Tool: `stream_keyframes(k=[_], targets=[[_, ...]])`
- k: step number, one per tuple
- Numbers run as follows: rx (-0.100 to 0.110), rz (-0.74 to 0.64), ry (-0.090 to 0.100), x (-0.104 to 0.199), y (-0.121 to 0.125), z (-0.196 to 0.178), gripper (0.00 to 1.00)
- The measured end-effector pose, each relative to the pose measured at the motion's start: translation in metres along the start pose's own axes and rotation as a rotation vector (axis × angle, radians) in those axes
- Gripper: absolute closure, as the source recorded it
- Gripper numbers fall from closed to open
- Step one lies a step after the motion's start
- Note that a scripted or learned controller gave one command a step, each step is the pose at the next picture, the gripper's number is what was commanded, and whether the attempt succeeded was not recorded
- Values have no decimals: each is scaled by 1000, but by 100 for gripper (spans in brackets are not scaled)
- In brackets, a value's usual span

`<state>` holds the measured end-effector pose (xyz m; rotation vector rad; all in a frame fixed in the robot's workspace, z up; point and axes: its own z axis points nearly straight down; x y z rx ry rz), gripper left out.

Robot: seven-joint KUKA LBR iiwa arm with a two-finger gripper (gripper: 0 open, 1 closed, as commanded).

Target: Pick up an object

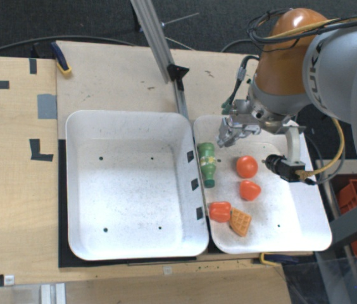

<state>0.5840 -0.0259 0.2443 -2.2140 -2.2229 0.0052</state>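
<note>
Green bottle [207,164], two red tomatoes [247,166], orange piece [219,211], waffle [240,222] in right bin [305,223].

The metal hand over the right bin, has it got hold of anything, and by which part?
Nothing is held. The hand hangs above the right bin, apart from the green bottle and the tomato lying below it.

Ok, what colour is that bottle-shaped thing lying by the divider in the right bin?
Green, with a paler band: the bottle, clearest in the camera view.
</note>
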Motion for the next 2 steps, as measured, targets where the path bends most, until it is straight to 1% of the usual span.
stream_keyframes(k=[1, 2], targets=[[0, 0, 0, 41, -29, 12, 100], [0, -2, 0, 86, -49, 25, 100]])
